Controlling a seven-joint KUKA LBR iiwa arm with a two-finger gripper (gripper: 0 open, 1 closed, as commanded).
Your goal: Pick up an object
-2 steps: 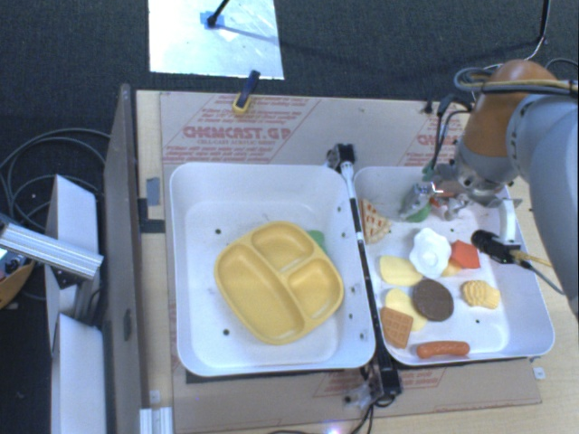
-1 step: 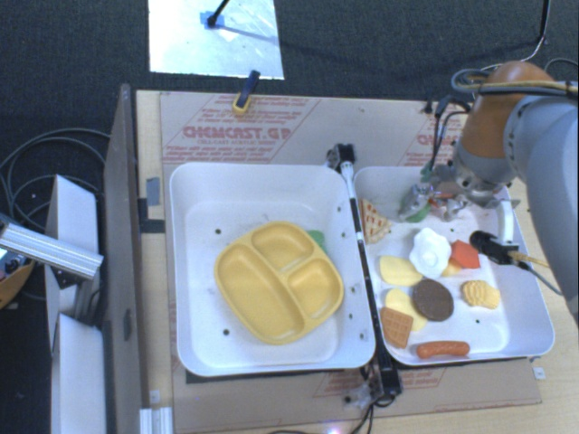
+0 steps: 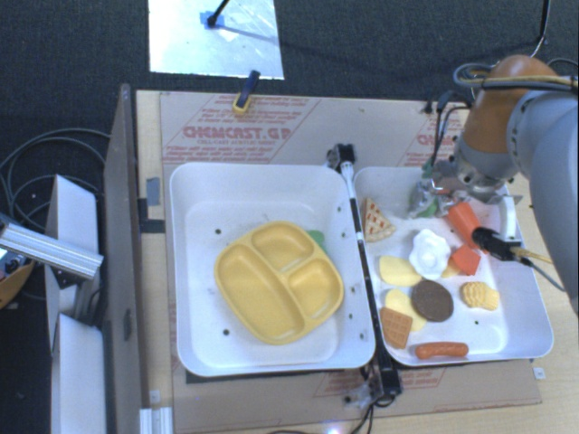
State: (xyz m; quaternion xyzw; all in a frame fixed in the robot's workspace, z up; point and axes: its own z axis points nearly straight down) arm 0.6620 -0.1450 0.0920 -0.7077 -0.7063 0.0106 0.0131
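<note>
Claw: the gripper [image 3: 432,197] hangs low over the far end of the right bin [image 3: 529,319], under the orange-banded wrist; whether it is released or clenched cannot be told from this angle, and nothing can be made out in its grasp.

Nearest candidate: an orange-red block [image 3: 462,217] lies just beside the claw on its near-right side, touching or all but touching the tool; contact cannot be confirmed.

Other pickings: a pizza-slice toy [image 3: 376,220] sits to the claw's left; a white fried-egg piece [image 3: 429,252] lies just nearer the camera than the claw; a brown round patty [image 3: 432,301], a waffle square [image 3: 395,326] and a sausage [image 3: 441,350] lie well towards the near end.

Across the divider: the left bin [image 3: 194,269], far to the claw's left, holds a yellow divided tray [image 3: 278,280].

Progress: judged early. The arm is down among the toys, but every object appears to rest on the bin floor; the grasp and lift look yet to be done.

Left to do: close on one item, likely the block, and raise it clear.
</note>
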